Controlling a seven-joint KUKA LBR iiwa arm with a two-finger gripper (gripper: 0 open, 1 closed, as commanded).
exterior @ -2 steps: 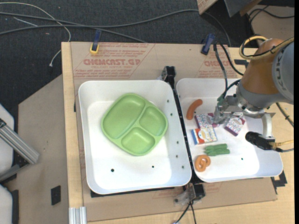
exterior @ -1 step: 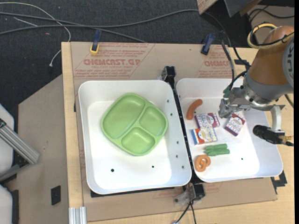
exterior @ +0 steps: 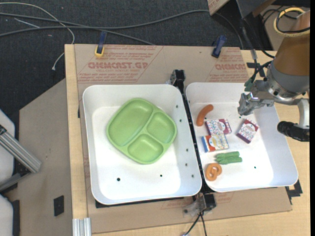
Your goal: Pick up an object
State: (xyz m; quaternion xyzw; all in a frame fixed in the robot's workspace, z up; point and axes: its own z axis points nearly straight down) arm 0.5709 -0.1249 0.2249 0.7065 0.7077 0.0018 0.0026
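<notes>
The right bin (exterior: 275, 176) holds an orange sausage (exterior: 204, 114), two small printed packets (exterior: 217, 127) (exterior: 214, 142), a purple-edged packet (exterior: 247, 131), a green bean pod (exterior: 228, 157) and an orange pretzel (exterior: 213, 171). My gripper (exterior: 247, 105) hangs over the bin's far right part, just above and behind the purple-edged packet, with nothing visible between its fingers. The arm with its orange band (exterior: 294, 43) comes in from the upper right.
The left bin (exterior: 93, 146) carries a light green divided plate (exterior: 141, 130). Black clamps (exterior: 177, 76) sit between the bins. Both bins rest on a cardboard sheet (exterior: 78, 82) held by blue clips (exterior: 101, 37). Cables (exterior: 44, 21) lie on the dark floor behind.
</notes>
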